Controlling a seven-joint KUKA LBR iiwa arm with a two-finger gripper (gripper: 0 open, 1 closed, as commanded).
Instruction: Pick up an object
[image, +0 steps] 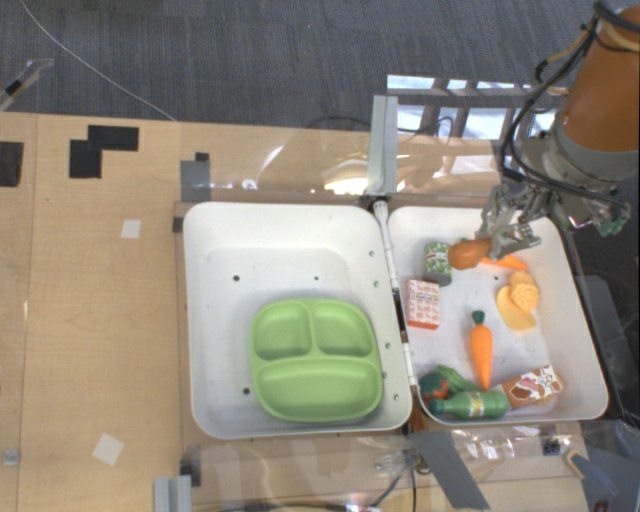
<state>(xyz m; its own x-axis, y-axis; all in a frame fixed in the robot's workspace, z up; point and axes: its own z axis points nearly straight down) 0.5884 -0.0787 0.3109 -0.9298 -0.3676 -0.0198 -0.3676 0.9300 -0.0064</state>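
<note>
My gripper (508, 232) hangs over the back of the right bin (570, 330), under the orange-banded wrist. Just below and left of it lies a brown bread roll (466, 254), with a small orange piece (512, 264) beside it. The gripper stands very close above both; I see nothing lifted. Other objects in this bin: a green can (436, 259), a red and white carton (423, 304), a carrot (482, 348), yellow crackers (518, 300), a green bottle (472, 404) and a small brown box (533, 386).
The left bin (220, 300) holds a green divided plate (315, 358). A metal post (381, 145) rises at the back between the bins. Cables hang by the arm at the upper right.
</note>
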